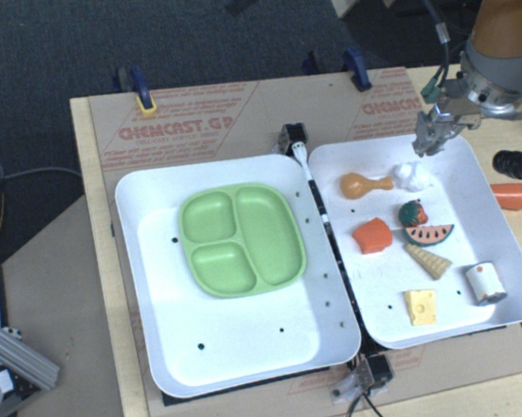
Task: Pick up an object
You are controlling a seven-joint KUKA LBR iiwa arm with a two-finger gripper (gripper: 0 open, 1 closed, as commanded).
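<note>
A toy chicken drumstick [366, 183], orange-brown with a white knob at its bone end, lies near the far edge of the right white bin [502, 249], the piece closest to the robot's tool [430, 138]. The tool hangs just above and to the right of that white end, at the bin's far rim; whether it is open or closed cannot be told from this angle, and nothing is seen held in it. Spread through the same bin are an orange-red block [372, 235], a strawberry [411, 213] touching a watermelon slice [430, 233], an ice-cream cone [429, 260] just below them, a yellow cheese wedge [422, 307] toward the near edge, and a small silver can [483, 282] lying at the near right corner. The left white bin [162, 328] holds a green divided plate [242, 239] with three compartments. Both bins sit side by side on a tabletop [96, 176] covered in brown printed board, with blue clamps [140, 85] at its far edge.
</note>
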